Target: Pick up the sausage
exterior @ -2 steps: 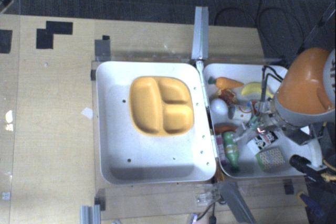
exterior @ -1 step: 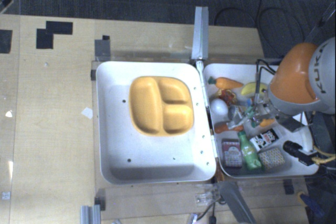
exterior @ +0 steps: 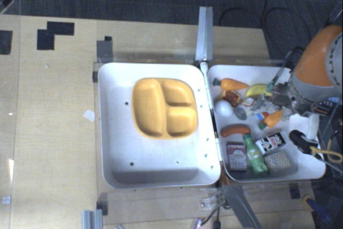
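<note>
— Reaching is the step in hand, as I judge it: the gripper [exterior: 278,98] hangs over the upper part of the right bin [exterior: 316,171], among the clutter there, and the sausage [exterior: 235,130] is not in it.

— Where does the sausage lie?

— Flat in the same bin, toward its left wall, below the white egg [exterior: 223,109] and just above the dark packet [exterior: 236,156]; the green bottle [exterior: 254,154] lies close at its lower right. It is apart from the gripper, down and to the left.

— And the fingers?

— I cannot tell how wide they stand (the wrist and the small things beneath blur together), nor that anything sits between them.

— So the next move?

— Shift left and toward the near side, line up across the sausage's short width, then descend without catching the bottle.

— The left bin [exterior: 110,131]?

— It bears a yellow divided tray [exterior: 163,107].
</note>
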`<state>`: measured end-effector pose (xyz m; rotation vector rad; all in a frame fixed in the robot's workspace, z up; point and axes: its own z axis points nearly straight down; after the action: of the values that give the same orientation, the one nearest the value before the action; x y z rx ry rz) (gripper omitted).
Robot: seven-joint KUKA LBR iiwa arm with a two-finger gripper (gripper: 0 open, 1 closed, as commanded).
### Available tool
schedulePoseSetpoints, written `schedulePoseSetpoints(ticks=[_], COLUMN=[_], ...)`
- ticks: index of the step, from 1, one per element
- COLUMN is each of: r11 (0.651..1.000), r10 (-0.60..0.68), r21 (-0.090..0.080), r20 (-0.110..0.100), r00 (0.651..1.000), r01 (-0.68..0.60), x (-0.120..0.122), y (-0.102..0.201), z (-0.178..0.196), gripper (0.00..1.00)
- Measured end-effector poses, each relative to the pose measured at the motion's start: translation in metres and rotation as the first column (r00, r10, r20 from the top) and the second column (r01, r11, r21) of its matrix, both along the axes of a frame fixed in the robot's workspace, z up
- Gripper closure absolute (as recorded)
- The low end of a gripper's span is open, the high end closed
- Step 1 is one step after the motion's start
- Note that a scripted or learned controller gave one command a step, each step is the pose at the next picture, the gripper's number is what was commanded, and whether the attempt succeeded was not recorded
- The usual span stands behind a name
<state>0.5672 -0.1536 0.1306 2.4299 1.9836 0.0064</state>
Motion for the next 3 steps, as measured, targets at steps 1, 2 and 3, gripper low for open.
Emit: schedulePoseSetpoints(ticks=[1, 2, 3], r11=[0.998, 0.992, 0.991], r10=[0.063, 0.128, 0.131], r21=[0.001, -0.002, 0.0], r20=[-0.002, 0.008, 0.014], r00=[0.998, 0.992, 0.991], r01=[-0.063, -0.128, -0.131], x=[0.008, -0.014, -0.012], y=[0.062, 0.063, 0.065], z=[-0.018, -0.041, -0.029], gripper=[0.0, 0.0, 1.0])
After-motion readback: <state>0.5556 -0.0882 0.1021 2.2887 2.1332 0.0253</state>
